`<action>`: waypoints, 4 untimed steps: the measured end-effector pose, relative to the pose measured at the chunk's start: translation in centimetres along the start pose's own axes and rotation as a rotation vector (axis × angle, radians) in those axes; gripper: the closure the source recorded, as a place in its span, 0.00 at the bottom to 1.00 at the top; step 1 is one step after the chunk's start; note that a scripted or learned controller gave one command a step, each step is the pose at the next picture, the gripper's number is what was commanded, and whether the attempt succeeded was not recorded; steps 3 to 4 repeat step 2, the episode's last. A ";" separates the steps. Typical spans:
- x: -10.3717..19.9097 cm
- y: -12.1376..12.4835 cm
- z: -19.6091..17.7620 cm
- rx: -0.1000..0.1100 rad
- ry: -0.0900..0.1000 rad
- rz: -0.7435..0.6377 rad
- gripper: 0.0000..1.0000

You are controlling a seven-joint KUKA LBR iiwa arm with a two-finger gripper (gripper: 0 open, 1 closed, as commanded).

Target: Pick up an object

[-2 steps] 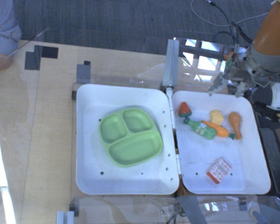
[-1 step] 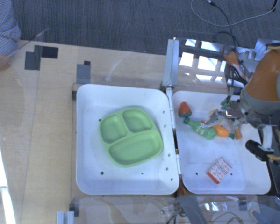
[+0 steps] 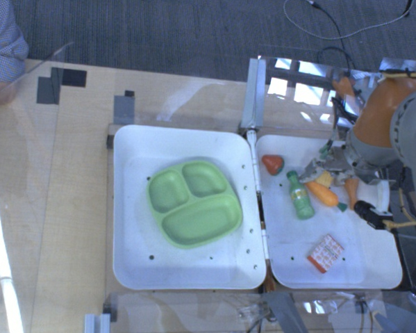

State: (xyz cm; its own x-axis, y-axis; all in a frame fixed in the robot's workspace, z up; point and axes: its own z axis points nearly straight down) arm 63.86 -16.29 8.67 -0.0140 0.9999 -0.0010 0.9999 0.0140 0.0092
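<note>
In the right bin (image 3: pixel 369 272) lie a green bottle (image 3: pixel 301 199), an orange carrot (image 3: pixel 323 194) with a green end, a small yellow piece (image 3: pixel 323 179), a red strawberry-like toy (image 3: pixel 272 163) and a red-and-white packet (image 3: pixel 325 253). My gripper (image 3: pixel 313 172) reaches in from the right and hangs low over the bin's far part. Its tip is just above the yellow piece and the carrot, close to the bottle's cap. Nothing can be seen lifted by it.
The left bin (image 3: pixel 130 263) holds a green divided plate (image 3: pixel 194 203). A metal divider (image 3: pixel 253 95) stands at the back between the bins. Another orange piece (image 3: pixel 351 188) lies under the wrist, near the right bin's far right side.
</note>
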 end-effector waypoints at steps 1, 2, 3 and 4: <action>0.2 0.3 -1.0 -0.004 0.002 -0.002 1.00; 6.1 2.4 -11.5 0.003 0.001 -0.107 1.00; 6.1 2.4 -11.5 0.003 0.001 -0.107 1.00; 6.1 2.4 -11.5 0.003 0.001 -0.107 1.00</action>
